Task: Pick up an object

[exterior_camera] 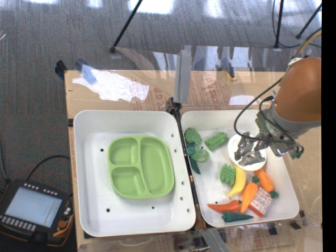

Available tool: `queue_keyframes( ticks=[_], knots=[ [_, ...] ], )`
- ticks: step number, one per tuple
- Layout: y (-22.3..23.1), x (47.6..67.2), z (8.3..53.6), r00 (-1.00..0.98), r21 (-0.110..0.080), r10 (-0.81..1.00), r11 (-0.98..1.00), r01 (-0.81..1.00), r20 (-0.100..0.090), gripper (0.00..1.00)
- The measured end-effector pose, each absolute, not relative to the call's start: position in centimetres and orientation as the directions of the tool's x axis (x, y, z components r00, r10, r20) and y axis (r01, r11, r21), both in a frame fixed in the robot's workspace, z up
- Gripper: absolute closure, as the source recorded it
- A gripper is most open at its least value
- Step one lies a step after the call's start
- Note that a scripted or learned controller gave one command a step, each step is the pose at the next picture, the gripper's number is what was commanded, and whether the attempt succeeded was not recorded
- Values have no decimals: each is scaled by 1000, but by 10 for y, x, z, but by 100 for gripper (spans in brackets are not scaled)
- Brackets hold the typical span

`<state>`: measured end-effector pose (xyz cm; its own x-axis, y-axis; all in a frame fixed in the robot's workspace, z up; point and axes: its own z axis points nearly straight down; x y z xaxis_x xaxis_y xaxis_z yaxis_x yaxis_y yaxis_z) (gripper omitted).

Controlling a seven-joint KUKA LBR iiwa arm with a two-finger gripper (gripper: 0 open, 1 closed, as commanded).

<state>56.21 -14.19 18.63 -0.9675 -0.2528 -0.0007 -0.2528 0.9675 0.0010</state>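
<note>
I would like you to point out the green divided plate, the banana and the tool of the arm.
green divided plate (140, 167): camera view, on the ridge between its compartments.
banana (238, 181): camera view, on the middle of its curved body.
tool (250, 150): camera view, between its fingertips, over the white bowl.

- We see our arm (296, 96) reaching in from the right side of the camera view, its broad orange band uppermost and the grey wrist section just below it.
- Our wrist points down and leftward, toward the middle of the right-hand side of the view.
- Black cables loop from the wrist out to the left and back to the arm.
- Our hand (250, 151) hangs low at the end of the wrist, a metallic cluster seen from above.
- We cannot make out how our hand is set at this slant.
</note>
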Motion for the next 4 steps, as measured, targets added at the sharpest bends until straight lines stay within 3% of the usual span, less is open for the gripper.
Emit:
queue_keyframes(
  ticks=[1,2,3,4],
  knots=[
    [-142,562,186,-968,1,-252,968,-252,-1,0],
    [-139,524,84,-956,5,-292,956,-292,4,0],
    [-136,527,96,-955,4,-296,955,-296,-1,100],
    [-105,586,88,-982,-2,-189,982,-189,-2,100]
  ],
)
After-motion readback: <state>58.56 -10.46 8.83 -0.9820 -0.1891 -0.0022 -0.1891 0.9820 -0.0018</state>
